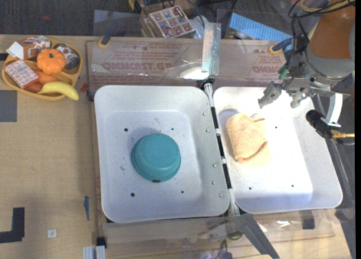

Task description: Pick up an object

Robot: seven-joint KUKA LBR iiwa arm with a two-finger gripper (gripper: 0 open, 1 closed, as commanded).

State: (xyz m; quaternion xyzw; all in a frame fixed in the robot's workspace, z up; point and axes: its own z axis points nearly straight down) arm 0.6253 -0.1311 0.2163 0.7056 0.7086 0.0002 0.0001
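Observation:
A folded tan cloth lies in the right bin, near its left wall. An upturned teal bowl sits in the middle of the left bin. My gripper hangs above the far part of the right bin, up and to the right of the cloth, apart from it. Its two fingers are spread, with nothing between them.
A clear plastic sheet covers the bench behind both bins. At the far left a yellow tray holds toy food, among it a banana and a small pumpkin. Boxes and cables lie beyond the bench.

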